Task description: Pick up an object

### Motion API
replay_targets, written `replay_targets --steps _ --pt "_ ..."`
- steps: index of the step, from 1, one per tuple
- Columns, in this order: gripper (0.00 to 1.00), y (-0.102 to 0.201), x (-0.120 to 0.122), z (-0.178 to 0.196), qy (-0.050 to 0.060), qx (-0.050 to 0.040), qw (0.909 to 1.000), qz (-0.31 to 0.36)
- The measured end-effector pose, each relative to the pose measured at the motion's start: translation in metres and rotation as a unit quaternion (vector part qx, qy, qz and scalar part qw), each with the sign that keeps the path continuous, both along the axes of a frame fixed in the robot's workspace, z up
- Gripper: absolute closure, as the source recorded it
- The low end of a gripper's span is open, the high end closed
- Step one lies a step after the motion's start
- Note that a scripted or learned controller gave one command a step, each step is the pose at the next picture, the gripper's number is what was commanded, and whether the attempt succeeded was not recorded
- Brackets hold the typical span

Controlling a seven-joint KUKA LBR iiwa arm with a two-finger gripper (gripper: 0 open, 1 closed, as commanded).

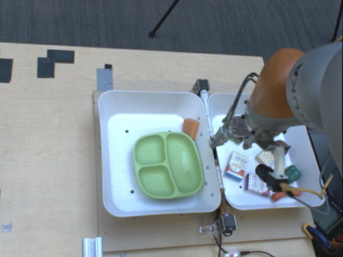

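camera view: the arm [300, 84] reaches in from the right and hangs over the right bin [303, 149], covering its upper half. the gripper [231, 133] sits low at the bin's left side, just beside the wall that divides the two bins and above the things lying there. whether it is wide or narrow cannot be told from here, and nothing can be seen held in it.

the loose things in the right bin lie in its lower half. a white box [236, 166] with blue and red print lies tilted just below the gripper. to its right is a small patterned packet [265, 157], partly under the arm. a green piece [292, 172] lies further right, near the bin's right side. a red-and-white packet [255, 183] lies below the box, and an orange-red piece [278, 196] lies near the bin's front wall.

the left bin [104, 159] holds a green plate [169, 165] with three compartments, lying flat in the middle toward the front. an orange block [189, 126] lies at the plate's upper right rim, near the dividing wall. both bins rest side by side on the pale bench [48, 143].
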State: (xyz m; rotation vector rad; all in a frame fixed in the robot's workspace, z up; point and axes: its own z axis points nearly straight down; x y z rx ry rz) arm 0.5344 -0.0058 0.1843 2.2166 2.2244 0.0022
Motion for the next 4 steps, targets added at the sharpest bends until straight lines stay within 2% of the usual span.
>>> replay_targets --steps 4 --pt "0.00 0.0000 0.0000 0.0000 0.000 0.0000 1.0000 0.000"
